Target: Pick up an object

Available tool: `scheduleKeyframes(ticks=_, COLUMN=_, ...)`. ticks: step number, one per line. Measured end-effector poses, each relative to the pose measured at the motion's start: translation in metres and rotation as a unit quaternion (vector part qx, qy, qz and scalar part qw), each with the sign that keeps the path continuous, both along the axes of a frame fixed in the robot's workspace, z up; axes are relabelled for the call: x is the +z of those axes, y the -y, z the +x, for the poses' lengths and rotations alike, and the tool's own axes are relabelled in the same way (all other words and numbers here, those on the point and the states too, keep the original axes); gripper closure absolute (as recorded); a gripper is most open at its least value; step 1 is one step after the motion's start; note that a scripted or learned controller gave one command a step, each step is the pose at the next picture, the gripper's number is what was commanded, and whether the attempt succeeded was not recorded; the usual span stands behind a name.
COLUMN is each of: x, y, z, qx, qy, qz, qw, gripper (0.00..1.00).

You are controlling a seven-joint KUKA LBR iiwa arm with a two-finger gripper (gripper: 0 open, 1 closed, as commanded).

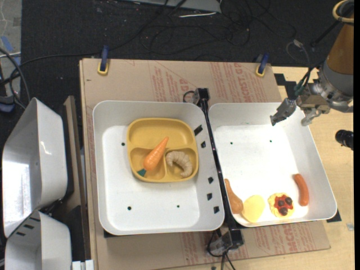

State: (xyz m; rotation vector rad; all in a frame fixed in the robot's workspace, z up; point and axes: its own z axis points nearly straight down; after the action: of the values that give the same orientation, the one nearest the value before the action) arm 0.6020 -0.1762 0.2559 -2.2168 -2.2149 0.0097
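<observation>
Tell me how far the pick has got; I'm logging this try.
Nothing looks picked yet. The gripper hangs over the right bin's far right corner, fingers spread with nothing between them. The sausage, pizza slice and yellow disc lie along the near edge. Left: move over one, descend, close, lift.

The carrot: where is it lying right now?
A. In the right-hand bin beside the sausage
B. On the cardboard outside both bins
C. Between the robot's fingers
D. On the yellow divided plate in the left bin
D. The carrot rests on the yellow plate in the left bin, next to a shrimp; the gripper is over the right bin's far edge, away from it.
</observation>
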Motion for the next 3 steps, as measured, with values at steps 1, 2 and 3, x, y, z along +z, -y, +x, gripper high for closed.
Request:
scheduleKeyframes(ticks=1, x=0.006, y=0.000, z=0.002, qx=0.001, qy=0.005, qz=-0.0010, qw=1.0000, gripper=0.00)
scheduleKeyframes(ticks=2, x=-0.038, y=0.000, z=-0.002, qx=0.000, qy=0.003, qz=-0.0006, qw=1.0000, gripper=0.00)
scheduleKeyframes(ticks=3, x=-0.102, y=-0.002, z=-0.003, qx=0.000, qy=0.002, qz=-0.0002, qw=1.0000, gripper=0.00)
